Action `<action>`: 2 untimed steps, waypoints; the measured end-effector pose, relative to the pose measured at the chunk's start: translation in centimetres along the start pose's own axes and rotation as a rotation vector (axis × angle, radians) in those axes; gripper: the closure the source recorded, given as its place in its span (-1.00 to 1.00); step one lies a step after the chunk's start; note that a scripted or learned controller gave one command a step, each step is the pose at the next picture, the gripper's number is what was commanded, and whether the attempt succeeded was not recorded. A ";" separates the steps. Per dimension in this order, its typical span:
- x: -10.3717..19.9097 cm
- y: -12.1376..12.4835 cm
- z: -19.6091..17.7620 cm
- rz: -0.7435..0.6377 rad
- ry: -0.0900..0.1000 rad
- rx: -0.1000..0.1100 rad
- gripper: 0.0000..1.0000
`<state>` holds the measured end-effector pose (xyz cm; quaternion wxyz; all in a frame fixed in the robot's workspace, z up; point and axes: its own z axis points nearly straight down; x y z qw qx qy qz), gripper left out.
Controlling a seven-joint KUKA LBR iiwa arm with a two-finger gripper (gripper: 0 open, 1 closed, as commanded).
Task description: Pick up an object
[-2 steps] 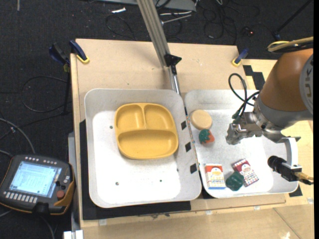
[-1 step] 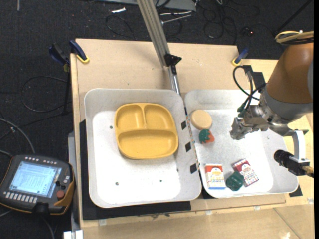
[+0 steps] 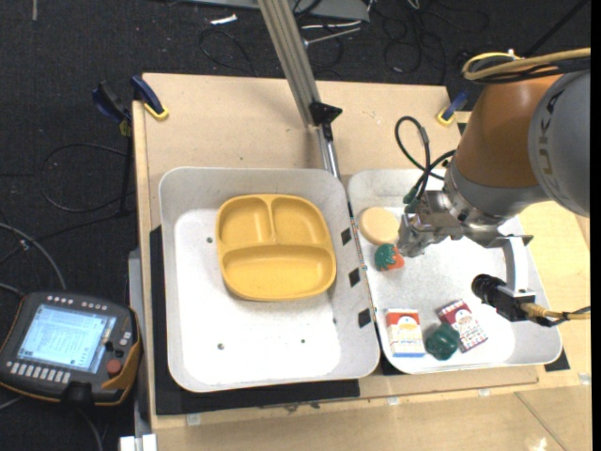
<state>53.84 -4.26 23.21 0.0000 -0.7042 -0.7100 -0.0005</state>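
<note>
1. The jaws [image 3: 410, 242] are seen low in the right bin [image 3: 526, 346], at the end of a grey arm [image 3: 526, 139] with an orange band that reaches in from the right. Whether they are open or closed cannot be told; they are hidden in dark metal and cabling.
2. A small ball [image 3: 388, 257], green with a red patch, lies just beside and below the jaws, perhaps touching them. It is judged to be the thing aimed at.
3. The step in hand is judged to be the approach or the closing for a grasp; nothing is seen lifted.
4. The next move is judged to call for the jaws being centred on the ball, closed, then raised straight up. Being round, the ball could roll away.
5. A pale tan disc [image 3: 379, 224] lies just above the ball, near the bin's left wall.
6. Near the front of the bin lie a red and white carton [image 3: 405, 333], a dark green lump [image 3: 441, 342] and a small red packet [image 3: 463, 323].
7. In the left bin [image 3: 188, 280] sits a yellow divided plate [image 3: 276, 246].
8. Both bins rest on a tan bench [image 3: 225, 120].
</note>
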 end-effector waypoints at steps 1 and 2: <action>5.2 2.7 0.9 0.000 0.001 -0.001 1.00; 9.9 4.9 1.6 0.000 0.001 0.000 1.00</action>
